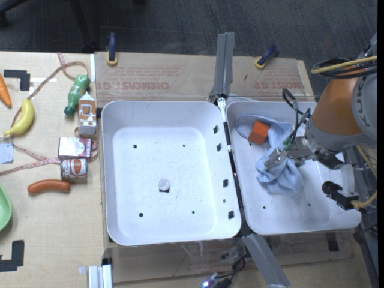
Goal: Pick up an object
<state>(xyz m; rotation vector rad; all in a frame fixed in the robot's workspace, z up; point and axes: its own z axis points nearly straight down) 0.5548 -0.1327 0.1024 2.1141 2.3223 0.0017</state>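
Observation:
A crumpled light-blue cloth (281, 176) lies in the right bin (312, 218), spreading from the bin's far left corner toward its middle. An orange block (259, 132) rests on the cloth's far part. My gripper (276, 159) reaches in from the right and sits low on the cloth's middle, touching the bunched folds. The grey arm with its orange band (337, 110) covers the bin's right side. A small pale disc (164, 185) lies on the floor of the left bin (120, 161).
A metal divider (224, 71) runs between the bins at the back. On the bench to the left lie a banana (21, 117), a green bottle (77, 93), a small carton (87, 114), a can (74, 168) and a sausage (49, 187).

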